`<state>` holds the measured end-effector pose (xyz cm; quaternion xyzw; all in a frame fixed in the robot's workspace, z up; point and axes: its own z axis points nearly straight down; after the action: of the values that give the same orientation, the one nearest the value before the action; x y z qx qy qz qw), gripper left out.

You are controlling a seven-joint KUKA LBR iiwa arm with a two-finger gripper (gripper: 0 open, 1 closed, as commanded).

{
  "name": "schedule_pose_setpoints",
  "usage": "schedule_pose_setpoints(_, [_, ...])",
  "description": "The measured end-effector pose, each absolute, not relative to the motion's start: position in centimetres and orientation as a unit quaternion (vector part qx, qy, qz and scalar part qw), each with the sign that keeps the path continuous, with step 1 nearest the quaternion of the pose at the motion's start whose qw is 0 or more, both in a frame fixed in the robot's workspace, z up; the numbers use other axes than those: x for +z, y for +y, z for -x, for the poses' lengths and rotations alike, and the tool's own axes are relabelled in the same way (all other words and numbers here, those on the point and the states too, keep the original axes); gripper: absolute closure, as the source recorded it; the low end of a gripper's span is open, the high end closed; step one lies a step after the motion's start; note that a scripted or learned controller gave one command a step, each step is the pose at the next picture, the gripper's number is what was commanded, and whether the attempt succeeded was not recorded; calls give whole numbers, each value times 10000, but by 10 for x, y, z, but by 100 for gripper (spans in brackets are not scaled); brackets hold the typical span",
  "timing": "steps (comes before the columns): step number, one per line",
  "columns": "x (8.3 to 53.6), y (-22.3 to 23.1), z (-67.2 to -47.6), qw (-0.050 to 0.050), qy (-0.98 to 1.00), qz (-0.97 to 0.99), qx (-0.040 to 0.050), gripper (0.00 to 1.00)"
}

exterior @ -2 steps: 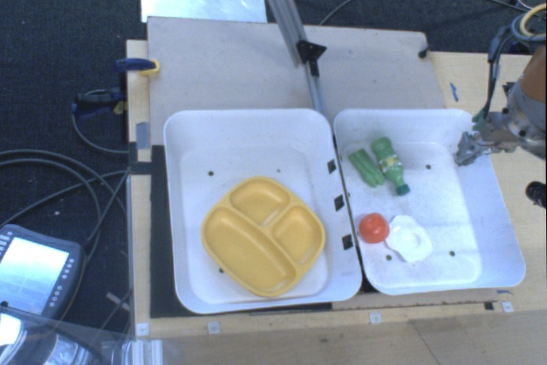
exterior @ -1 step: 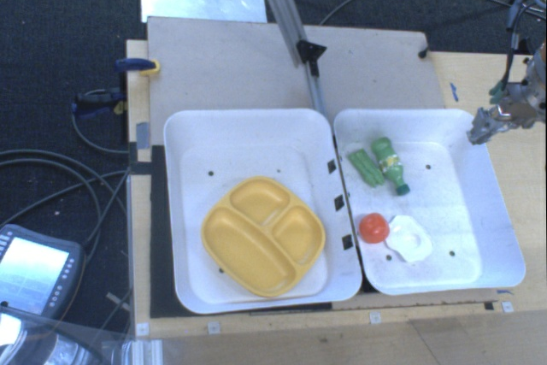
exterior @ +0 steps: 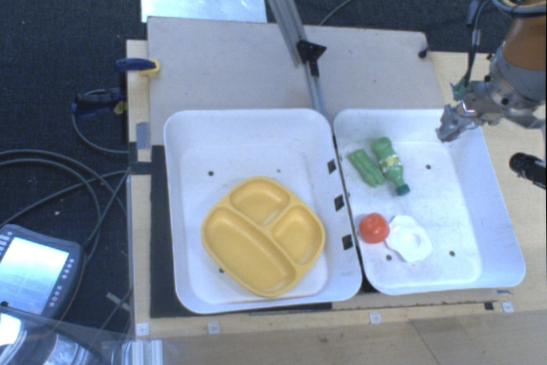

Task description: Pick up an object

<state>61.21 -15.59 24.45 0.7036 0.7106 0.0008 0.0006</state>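
My gripper (exterior: 450, 126) hangs over the far right corner of the right bin (exterior: 479, 269), with nothing visible between its fingers. In that bin lie a green bottle (exterior: 389, 164) and a green pod-like piece (exterior: 365, 167) side by side, left of the gripper. Nearer the front sit a red tomato (exterior: 373, 227) and a white fried-egg-like piece (exterior: 411, 240), touching each other. A yellow divided plate (exterior: 263, 235) rests in the left bin (exterior: 192, 150).
A grey pole (exterior: 286, 4) slants down to the ridge between the two bins. Cables and a blue clamp (exterior: 137, 64) lie off the bench at the left. A tablet (exterior: 30, 269) sits at the lower left.
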Motion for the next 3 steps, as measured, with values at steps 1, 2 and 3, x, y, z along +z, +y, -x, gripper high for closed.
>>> schedule_pose_setpoints(1, [247, -103, -614, 0, 7111, -7031, 11, 100])
schedule_pose_setpoints(2, [248, -53, -637, 9, 7112, -7030, 19, 100])
schedule_pose_setpoints(3, [247, -7, -655, 12, 7109, -7033, 20, 100])
